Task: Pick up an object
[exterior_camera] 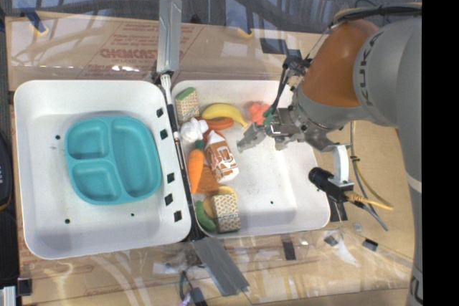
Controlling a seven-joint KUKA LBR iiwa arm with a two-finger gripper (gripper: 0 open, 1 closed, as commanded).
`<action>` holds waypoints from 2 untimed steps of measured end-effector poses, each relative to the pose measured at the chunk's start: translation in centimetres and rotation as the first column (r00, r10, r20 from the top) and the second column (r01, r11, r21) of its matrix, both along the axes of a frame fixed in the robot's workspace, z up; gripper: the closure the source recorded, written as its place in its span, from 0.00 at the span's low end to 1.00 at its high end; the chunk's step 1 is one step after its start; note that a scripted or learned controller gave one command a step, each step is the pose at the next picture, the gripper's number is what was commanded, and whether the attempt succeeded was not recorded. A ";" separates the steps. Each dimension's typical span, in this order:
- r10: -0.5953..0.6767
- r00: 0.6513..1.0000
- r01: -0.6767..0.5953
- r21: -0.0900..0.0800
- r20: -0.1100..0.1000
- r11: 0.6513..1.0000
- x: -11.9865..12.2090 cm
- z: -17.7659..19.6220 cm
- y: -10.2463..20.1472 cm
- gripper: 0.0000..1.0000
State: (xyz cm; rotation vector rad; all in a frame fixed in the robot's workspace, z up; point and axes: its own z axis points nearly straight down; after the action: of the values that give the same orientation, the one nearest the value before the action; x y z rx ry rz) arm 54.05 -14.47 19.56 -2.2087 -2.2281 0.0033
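With nothing yet lifted, the gripper (251, 137) hangs mid-frame over the right bin (287, 204), fingers slightly spread and unladen, beside the banana (221, 112) and carton (221, 160).

My count: 2 white bins (29, 175). Left bin: 1 teal divided plate (112, 158). Right bin: 1 banana (222, 112), 1 carrot (195, 167), 1 small carton (221, 158), approx. 6 other toy food pcs, types unclear.
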 end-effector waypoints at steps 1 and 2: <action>0.063 0.998 -0.063 -0.001 0.003 0.998 2.8 -9.3 3.4 0.00; 0.031 0.999 -0.030 -0.012 0.020 0.999 -0.5 -9.8 4.3 0.00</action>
State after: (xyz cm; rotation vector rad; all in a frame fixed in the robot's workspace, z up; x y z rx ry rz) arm 53.54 -10.15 9.75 -2.1900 -2.2777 -0.0055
